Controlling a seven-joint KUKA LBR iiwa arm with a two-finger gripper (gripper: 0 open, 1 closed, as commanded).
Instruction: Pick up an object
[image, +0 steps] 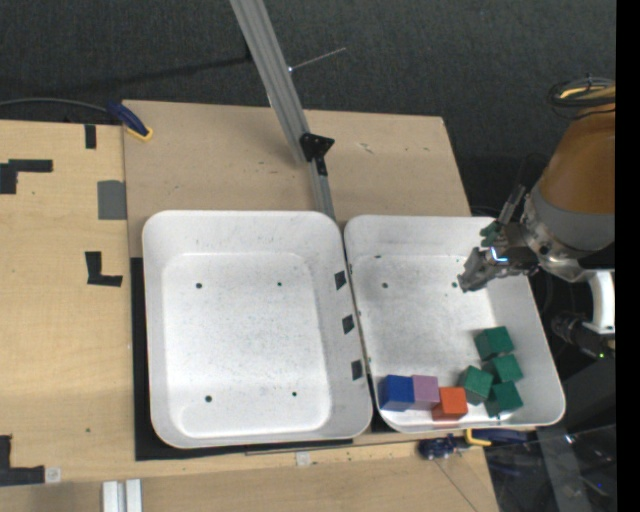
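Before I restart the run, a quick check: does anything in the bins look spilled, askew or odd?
Nothing spilled. The blocks all crowd the right bin's near right corner, several green ones jumbled at angles. The claw hangs over that bin, apart from them.

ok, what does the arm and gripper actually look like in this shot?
The arm enters at the right as a rounded orange segment above a grey wrist section. A white fitting with dark parts sits just below it at the frame edge. The gripper is small, dark grey metal, with a faint bluish glint on its body. No markings are readable, and the cabling is too blurred to make out.
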